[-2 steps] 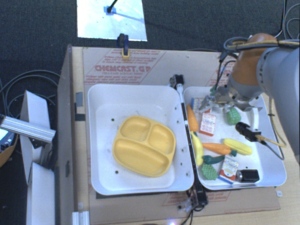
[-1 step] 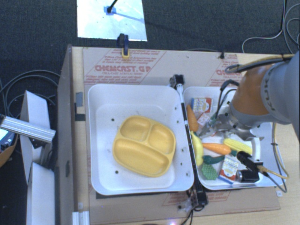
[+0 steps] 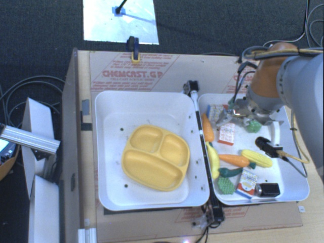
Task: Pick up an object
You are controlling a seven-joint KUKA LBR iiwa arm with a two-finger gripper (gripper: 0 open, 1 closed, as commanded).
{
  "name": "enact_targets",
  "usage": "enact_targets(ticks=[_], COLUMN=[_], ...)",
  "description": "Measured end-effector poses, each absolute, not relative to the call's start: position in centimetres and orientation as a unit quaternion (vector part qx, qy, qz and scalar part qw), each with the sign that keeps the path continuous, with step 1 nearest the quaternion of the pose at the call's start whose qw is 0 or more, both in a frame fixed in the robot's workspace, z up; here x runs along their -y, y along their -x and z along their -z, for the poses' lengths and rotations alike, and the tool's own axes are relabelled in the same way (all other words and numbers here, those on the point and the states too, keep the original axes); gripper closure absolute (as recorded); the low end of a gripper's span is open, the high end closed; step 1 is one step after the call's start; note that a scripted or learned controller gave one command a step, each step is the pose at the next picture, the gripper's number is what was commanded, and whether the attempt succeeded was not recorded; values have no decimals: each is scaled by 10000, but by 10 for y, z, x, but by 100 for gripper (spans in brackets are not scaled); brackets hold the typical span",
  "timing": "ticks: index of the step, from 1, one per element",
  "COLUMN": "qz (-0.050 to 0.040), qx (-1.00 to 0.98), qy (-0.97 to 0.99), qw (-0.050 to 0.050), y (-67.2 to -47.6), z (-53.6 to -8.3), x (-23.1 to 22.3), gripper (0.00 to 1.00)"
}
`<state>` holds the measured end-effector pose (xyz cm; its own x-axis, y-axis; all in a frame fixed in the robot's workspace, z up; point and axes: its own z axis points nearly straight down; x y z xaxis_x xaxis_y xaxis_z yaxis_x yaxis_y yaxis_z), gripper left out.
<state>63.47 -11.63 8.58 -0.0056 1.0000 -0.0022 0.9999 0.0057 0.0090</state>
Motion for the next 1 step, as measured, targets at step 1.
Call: enact_targets(ticks=[1], qz=[-19], qx=[-7093], qy=[-7049], qw=[23], y=[-632], z=[-96], x=[116], gripper=[100])
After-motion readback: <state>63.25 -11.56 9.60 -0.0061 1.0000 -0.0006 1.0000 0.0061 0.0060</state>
